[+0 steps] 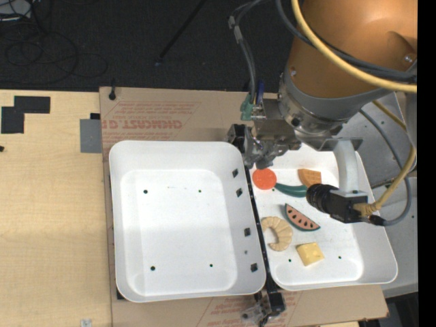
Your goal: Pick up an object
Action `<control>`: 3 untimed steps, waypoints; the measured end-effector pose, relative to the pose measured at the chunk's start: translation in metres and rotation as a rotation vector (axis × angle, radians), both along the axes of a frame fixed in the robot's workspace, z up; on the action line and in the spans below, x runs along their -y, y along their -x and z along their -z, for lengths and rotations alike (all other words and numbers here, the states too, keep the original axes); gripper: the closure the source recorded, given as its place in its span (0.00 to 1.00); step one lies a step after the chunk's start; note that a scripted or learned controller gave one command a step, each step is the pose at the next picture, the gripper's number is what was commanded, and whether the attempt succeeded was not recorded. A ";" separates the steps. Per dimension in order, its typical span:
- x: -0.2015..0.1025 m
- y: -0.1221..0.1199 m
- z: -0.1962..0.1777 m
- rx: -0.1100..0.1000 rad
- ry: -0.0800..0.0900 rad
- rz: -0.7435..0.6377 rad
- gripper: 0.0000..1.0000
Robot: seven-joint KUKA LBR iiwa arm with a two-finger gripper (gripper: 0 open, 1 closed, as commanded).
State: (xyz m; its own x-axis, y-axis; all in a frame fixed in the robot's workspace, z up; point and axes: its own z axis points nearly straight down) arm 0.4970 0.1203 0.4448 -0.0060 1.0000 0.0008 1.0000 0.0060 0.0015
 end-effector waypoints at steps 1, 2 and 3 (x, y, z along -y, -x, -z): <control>-0.030 0.022 -0.070 -0.001 0.001 0.003 1.00; -0.057 0.021 -0.093 -0.004 0.002 0.004 1.00; -0.088 0.016 -0.092 -0.005 0.003 0.004 1.00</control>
